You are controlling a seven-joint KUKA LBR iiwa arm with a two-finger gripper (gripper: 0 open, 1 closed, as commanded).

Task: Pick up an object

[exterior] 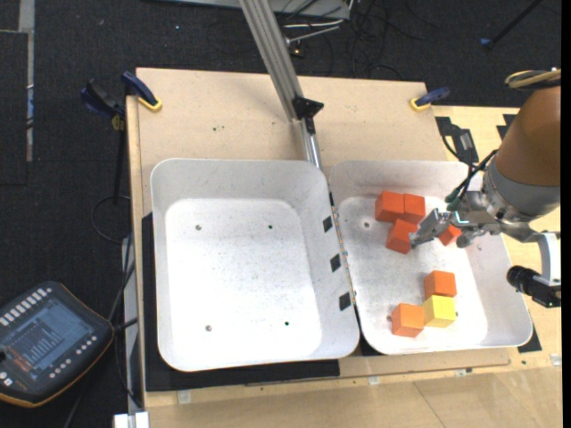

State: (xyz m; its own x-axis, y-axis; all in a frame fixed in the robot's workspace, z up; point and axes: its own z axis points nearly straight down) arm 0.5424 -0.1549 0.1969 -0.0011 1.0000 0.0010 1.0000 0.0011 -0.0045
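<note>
Blocks sit in the right bin (500,328), six or so that I can make out. Up top, an orange pair (399,207) lies side by side, touching. Just below them a darker red-orange block (401,236) sits tilted, and the gripper (439,228) is right at its right edge, low over the bin floor. Whether the fingers are apart or together, I cannot tell; the metal parts blur into one another there, and nothing is plainly clamped between them. A small red block (451,234) peeks out just right of the gripper, partly hidden by it.

Lower down, a second cluster: an orange block (440,283) with a yellow block (441,311) touching it from below, and another orange block (408,319) pressed against the yellow one's left side, near the bin's front wall.

The arm (533,163) comes in from the right, orange band above, grey wrist below, reaching over the right bin's far corner.

The left bin (169,239) sits beside the right one, rims meeting in the middle, its floor speckled. Both rest on a wooden bench (223,105) with blue-and-yellow clamps (138,89) at the back corners. A metal pole (272,47) slants down from the top to the seam between bins. A teach pendant (45,337) lies on the dark floor at lower left.
</note>
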